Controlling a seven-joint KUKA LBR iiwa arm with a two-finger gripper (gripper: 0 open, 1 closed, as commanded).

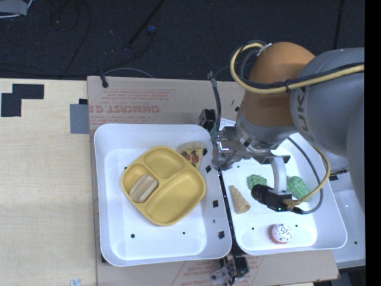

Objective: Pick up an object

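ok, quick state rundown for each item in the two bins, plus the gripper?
yellow divided tray: flat in left bin, tan piece in its small left compartment
pizza slice toy: left bin, at the tray's far edge
cone: lying on its side, right bin
sprinkled ball: right bin, near edge
gripper: low over the bins' divide, finger state unclear

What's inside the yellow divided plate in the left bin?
The yellow plate holds one tan, bread-like piece in its left compartment. Its other compartments look bare. A pizza slice toy lies just past the plate's far rim.

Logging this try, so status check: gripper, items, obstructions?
Gripper low at right bin's left wall. Tan cone, green pieces, speckled pink ball lie loose. Grip unclear.
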